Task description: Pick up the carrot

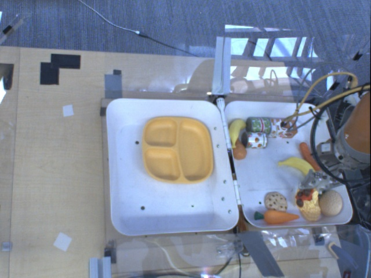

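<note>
Carrot lies in the right bin, near its front edge, just left of and below the tool; whether the tool is wide or narrow cannot be told.

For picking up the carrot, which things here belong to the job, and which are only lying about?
Belong to the job:
carrot
gripper

Only lying about:
yellow divided plate
two bananas
two cans
cookie
round bread roll
</note>
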Controlling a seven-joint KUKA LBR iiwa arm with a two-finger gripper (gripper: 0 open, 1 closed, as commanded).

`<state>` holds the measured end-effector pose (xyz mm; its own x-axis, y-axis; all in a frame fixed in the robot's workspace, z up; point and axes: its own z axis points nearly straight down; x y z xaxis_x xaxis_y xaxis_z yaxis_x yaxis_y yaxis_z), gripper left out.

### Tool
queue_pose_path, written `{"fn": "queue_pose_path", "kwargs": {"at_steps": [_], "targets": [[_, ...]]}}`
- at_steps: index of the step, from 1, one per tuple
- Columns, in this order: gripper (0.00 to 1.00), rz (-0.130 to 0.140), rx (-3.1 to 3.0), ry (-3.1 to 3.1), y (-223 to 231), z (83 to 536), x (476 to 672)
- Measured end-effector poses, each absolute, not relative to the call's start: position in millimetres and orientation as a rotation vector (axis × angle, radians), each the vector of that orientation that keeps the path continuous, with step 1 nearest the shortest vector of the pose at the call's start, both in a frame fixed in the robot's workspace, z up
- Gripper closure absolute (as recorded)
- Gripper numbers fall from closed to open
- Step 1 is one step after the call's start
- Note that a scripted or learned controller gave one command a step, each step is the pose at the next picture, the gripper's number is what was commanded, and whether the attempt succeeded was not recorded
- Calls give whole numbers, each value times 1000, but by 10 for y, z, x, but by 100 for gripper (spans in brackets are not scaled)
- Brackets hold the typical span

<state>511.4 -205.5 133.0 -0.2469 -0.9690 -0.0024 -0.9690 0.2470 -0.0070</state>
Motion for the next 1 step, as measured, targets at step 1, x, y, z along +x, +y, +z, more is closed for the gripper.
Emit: {"fn": "queue_pose_path", "kwargs": {"at_steps": [1], "targets": [[100,-17,-2363,2058,-2050,2951,5550]]}}
